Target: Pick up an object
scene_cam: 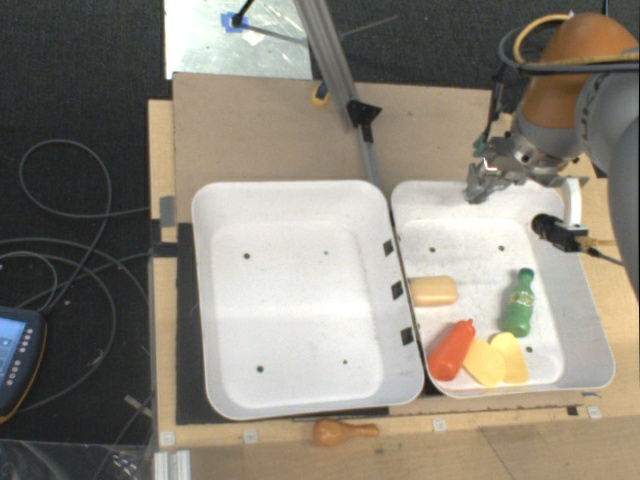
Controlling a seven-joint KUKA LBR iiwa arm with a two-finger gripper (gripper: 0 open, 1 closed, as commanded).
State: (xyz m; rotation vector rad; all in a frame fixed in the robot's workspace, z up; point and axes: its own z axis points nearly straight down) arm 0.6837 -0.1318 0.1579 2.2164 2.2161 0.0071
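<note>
Gripper (484, 183): poised over the far edge of the right bin (590, 298), grasp state cannot be told. Right bin contents, near to far: yellow item (496, 361), red bottle (452, 348), green bottle (518, 303), tan block (432, 290). Left bin (290, 288) alongside.

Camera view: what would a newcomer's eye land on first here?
The bright cluster in the right bin: a green bottle, a red bottle, yellow pieces and a tan block. Next, the tool hanging over that bin's far edge.
</note>
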